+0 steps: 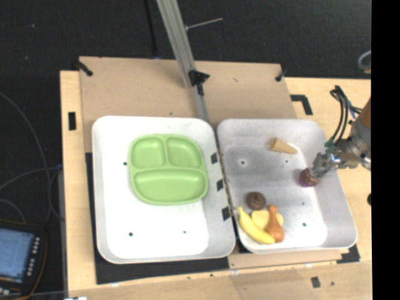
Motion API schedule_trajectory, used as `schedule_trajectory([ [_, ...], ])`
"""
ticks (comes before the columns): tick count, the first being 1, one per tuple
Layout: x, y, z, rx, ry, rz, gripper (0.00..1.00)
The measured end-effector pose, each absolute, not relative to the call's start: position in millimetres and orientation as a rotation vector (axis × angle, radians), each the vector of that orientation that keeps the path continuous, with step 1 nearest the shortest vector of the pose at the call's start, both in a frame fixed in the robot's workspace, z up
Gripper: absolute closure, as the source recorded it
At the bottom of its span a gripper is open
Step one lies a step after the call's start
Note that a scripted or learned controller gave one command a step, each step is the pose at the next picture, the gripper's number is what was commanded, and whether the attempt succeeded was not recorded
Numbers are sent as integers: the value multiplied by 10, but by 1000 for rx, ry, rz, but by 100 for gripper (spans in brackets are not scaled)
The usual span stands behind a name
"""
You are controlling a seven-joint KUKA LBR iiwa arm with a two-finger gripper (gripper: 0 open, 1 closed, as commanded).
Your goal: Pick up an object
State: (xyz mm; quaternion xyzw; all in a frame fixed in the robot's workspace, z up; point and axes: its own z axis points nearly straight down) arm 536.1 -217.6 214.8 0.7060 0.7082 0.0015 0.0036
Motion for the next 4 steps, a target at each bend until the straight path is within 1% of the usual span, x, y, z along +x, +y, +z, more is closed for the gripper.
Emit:
schedule_trajectory([
  [1,5369,-2188,2238,2216,2223,2,100],
  [2,5537,-1678,2163,2213,2229,2,100],
  [3,5791,-1205,2127,2213,2229,4,100],
  [4,6004,-606,2206,2211,2230,5,100],
])
